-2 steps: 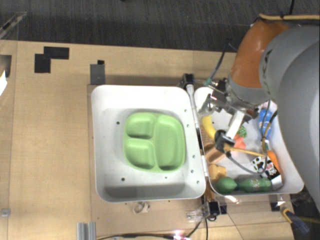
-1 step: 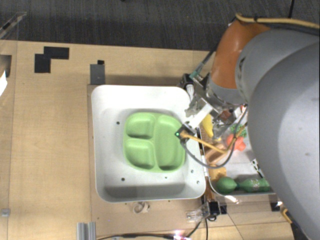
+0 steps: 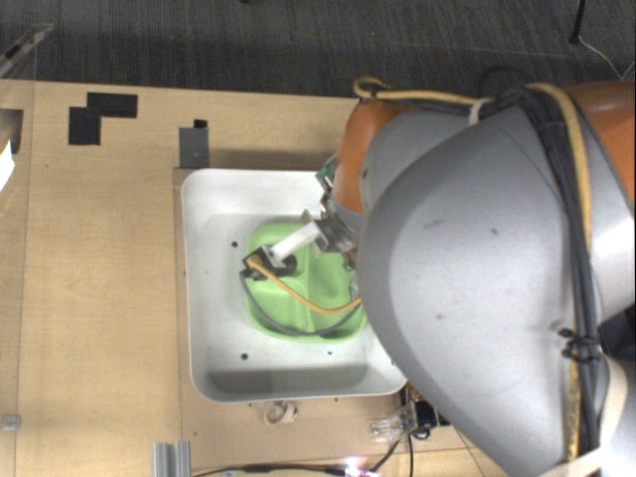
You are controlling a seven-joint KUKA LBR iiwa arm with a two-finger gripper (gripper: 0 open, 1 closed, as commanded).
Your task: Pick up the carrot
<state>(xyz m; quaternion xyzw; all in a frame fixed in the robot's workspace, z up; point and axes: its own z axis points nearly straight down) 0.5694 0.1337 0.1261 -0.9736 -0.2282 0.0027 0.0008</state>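
**Fig. 1. Grey arm (image 3: 477, 266) reaching from the right of the frame over a white bin (image 3: 199, 266) on the tabletop (image 3: 99, 316).**
The arm's bulk covers the right half of the frame and the bin's right edge. The tool (image 3: 336, 235) sits at the arm's left margin, above the bin's centre right; most of it lies under the arm, so whether it is wide, narrow or holding anything cannot be told. A rounded bright green item (image 3: 288, 306) lies in the middle of the bin, just left of and below the tool. The position of the carrot cannot be told from this view. Black angular marks (image 3: 99, 117) show on the tabletop at upper left, and dark carpet (image 3: 298, 18) runs along the top.
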